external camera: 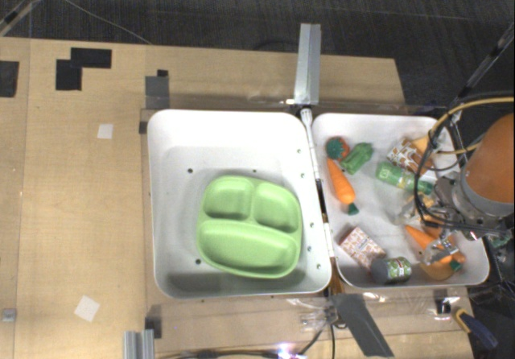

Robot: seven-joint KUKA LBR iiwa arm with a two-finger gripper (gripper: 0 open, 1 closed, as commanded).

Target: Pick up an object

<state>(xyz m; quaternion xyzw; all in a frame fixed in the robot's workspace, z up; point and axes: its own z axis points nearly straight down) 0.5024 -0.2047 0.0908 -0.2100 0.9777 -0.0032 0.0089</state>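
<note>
The right bin (366,208) holds several small things. An orange carrot (342,183) lies near its left wall, with a dark green piece (356,157) and a red and green piece (336,146) just behind it. A patterned box (361,245) and a small tin (392,270) sit at the front. A green packet (394,175) and a printed wrapper (406,152) lie further right. My gripper (435,230) hangs low over the bin's front right corner, above some orange pieces (439,266). Cables and the wrist hide its tips.
The left bin (173,188) holds a light green divided plate (249,224). A metal post (308,63) stands behind the seam between the bins. The arm's orange band (492,162) and black cables (438,140) overhang the right bin's right side.
</note>
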